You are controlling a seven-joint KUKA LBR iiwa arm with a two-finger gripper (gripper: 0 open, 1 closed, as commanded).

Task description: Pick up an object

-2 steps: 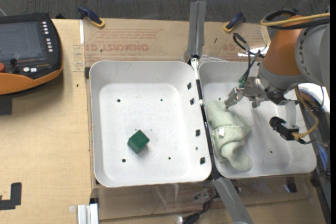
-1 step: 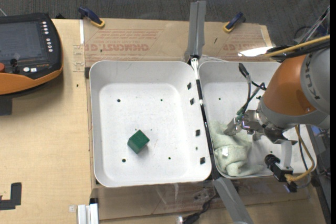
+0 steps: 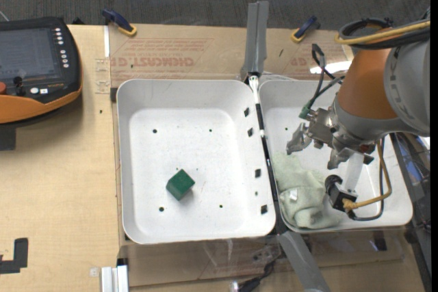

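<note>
A small green cube (image 3: pixel 181 184) lies in the left bin (image 3: pixel 137 147), in its front half and left of the middle. A crumpled pale cloth (image 3: pixel 301 196) sits in the front left corner of the right bin (image 3: pixel 277 106). My gripper (image 3: pixel 302 139) hangs over the right bin, just behind and above the cloth, at the end of the grey and orange arm (image 3: pixel 369 92). The arm and its cables hide much of this bin's right side. I see nothing held in the gripper.
A teach pendant (image 3: pixel 34 68) rests on the bench at the far left. A grey divider post (image 3: pixel 256 37) stands between the bins at the back. Two clamps (image 3: pixel 120 22) (image 3: pixel 304 27) hold the cardboard sheet behind the bins.
</note>
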